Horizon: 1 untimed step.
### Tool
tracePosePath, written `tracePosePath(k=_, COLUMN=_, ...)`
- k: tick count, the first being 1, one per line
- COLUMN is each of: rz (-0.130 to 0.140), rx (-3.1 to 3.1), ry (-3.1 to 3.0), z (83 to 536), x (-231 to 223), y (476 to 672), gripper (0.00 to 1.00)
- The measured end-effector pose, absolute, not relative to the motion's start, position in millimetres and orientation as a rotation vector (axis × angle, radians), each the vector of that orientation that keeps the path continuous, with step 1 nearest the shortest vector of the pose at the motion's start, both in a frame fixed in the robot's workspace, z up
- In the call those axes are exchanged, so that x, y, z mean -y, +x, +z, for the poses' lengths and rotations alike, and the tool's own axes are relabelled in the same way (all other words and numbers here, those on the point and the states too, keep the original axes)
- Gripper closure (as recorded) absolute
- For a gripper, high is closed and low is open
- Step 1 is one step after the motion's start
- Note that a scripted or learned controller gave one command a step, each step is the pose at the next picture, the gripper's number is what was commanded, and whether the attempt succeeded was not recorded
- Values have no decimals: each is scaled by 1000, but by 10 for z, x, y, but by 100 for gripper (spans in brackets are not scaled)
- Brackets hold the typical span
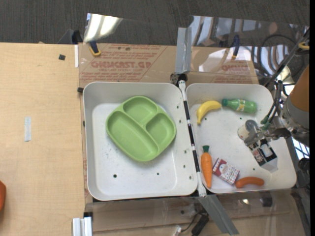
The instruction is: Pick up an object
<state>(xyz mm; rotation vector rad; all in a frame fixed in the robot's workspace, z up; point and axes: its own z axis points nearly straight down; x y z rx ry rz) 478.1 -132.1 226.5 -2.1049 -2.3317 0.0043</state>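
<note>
In the right bin (285, 181), a yellow banana (206, 109) lies at the back left and a green bottle (239, 104) lies on its side beside it. An orange carrot (206, 167) rests along the left wall. Next to it at the front are a small red and white box (225, 171) and an orange sausage (249, 182). My gripper (250, 133) hangs over the right middle of this bin, below the bottle and up and to the right of the box. I see nothing held in it.
The left bin (93, 132) holds a green divided plate (141, 128). A ridge (189, 132) separates the two bins. Cardboard (125, 63) lies behind the bins and a wooden bench top (39, 132) extends to the left.
</note>
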Motion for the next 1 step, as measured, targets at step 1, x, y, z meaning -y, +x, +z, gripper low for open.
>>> tracePosePath(k=1, rz=4, rx=2338, ry=-2097, z=2434, x=653, y=4778, gripper=100)
